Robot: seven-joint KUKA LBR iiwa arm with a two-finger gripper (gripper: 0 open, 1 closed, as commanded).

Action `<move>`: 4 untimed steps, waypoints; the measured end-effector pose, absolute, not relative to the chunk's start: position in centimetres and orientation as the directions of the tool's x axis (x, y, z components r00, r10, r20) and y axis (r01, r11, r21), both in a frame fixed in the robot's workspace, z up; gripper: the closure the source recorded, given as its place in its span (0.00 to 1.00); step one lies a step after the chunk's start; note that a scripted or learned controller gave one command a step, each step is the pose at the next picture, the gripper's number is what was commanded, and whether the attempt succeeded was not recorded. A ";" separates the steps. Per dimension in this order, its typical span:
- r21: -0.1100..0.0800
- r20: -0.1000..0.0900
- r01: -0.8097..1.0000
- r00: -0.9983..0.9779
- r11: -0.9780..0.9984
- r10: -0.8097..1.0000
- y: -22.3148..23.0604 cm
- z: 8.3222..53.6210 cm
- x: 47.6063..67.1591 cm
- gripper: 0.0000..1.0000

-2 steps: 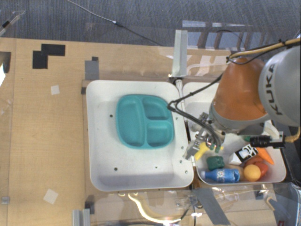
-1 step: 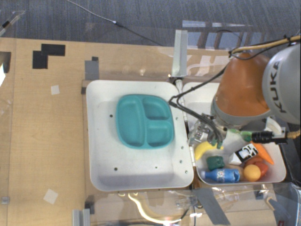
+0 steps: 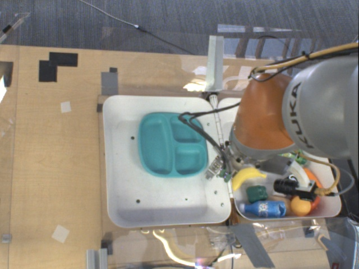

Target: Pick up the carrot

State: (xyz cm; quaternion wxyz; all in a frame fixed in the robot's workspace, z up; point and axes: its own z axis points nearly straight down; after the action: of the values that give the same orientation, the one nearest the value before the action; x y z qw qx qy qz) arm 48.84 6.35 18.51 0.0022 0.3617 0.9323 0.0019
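The carrot (image 3: 310,177) shows as a thin orange piece with a green end, against the right bin's (image 3: 331,209) far right side and partly under my arm. My arm's orange band and grey wrist (image 3: 263,125) hang over the right bin's left half and cover much of it. A small metallic part of the gripper (image 3: 216,167) pokes out at the divider between the two bins, left of the carrot and apart from it.
A teal divided plate (image 3: 171,144) lies in the left bin (image 3: 120,206). In the right bin's front are a yellow banana (image 3: 248,177), a dark green block (image 3: 257,193), a blue can (image 3: 265,208), an orange ball (image 3: 301,207) and a black object (image 3: 289,186). Cables (image 3: 202,122) cross the plate's right edge.
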 end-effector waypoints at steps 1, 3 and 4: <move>0.007 -0.009 0.633 -0.774 0.774 0.633 0.9 23.5 49.0 1.00; 0.003 -0.001 0.967 -0.254 0.254 0.967 3.6 18.4 49.2 1.00; 0.005 0.000 1.000 -0.022 0.022 1.000 0.6 18.5 49.2 1.00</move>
State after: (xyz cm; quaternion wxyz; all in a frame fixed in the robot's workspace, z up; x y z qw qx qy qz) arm 49.22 0.65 18.49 0.0018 0.6992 0.7149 0.0019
